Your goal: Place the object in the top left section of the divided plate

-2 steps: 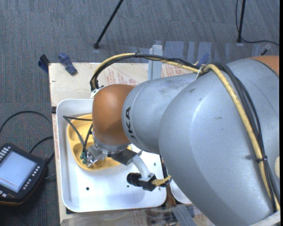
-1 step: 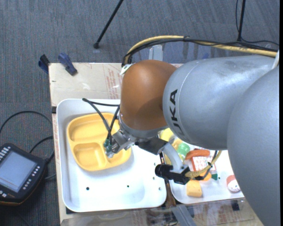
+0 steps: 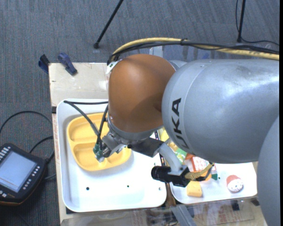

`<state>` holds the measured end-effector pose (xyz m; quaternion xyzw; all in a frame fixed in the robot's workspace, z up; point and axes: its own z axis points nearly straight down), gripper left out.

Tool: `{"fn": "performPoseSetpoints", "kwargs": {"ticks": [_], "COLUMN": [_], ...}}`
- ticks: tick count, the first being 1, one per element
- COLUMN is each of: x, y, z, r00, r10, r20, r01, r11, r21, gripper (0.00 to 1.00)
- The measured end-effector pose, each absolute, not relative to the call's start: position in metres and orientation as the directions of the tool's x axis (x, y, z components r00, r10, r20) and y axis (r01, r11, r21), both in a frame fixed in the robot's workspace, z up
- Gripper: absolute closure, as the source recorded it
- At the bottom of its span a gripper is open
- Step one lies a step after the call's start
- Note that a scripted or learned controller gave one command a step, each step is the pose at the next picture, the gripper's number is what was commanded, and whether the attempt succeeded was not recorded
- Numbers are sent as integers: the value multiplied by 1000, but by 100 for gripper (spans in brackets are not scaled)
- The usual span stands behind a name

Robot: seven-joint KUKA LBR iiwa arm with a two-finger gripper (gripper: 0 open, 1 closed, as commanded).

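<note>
The yellow divided plate (image 3: 71,136) lies in the left white bin (image 3: 108,194), toward its back. A ridge separates a far left section from a near section; the plate's right side is hidden under the arm. My gripper (image 3: 101,153) hangs low over the near section, close to that ridge and just in front of the top left section. The orange wrist band and the grey arm cover most of what lies behind it. Whether anything sits in the gripper is not visible.
The right bin (image 3: 217,199) holds a yellow block (image 3: 194,190), a red and white round piece (image 3: 234,184), a red and white carton (image 3: 198,164) and something green (image 3: 179,153). A teach pendant (image 3: 13,173) lies on the floor to the left.
</note>
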<state>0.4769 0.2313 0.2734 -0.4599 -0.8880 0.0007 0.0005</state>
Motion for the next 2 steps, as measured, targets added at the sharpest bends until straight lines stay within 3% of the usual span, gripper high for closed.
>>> {"fn": "performPoseSetpoints", "kwargs": {"ticks": [1,2], "x": [476,510], "y": [229,216], "z": [190,253], "r00": [-109,20], "r10": [994,1000], "r20": [-4,-3], "r01": [994,1000], "r11": [108,-20], "r21": [-12,-3], "gripper": [100,100]}}
